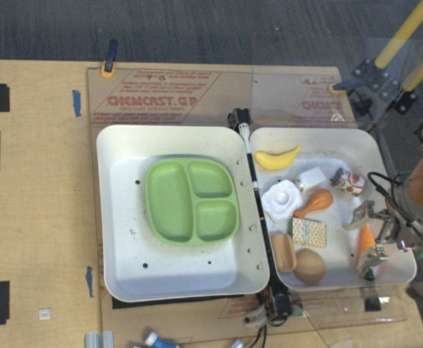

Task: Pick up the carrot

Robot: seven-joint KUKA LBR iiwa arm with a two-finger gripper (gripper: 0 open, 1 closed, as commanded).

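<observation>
White bin, tapered orange carrot

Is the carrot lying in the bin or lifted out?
In the bin: the carrot lies in the right bin near its right wall, beside the gripper.

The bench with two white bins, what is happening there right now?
A robot arm reaches in from the right toward the right bin, going for the carrot. Its gripper sits at the carrot near the bin's right wall. The carrot looks to lie between the fingers, but whether it is gripped cannot be told. A banana lies in the same bin. The left bin holds a green tray.
</observation>
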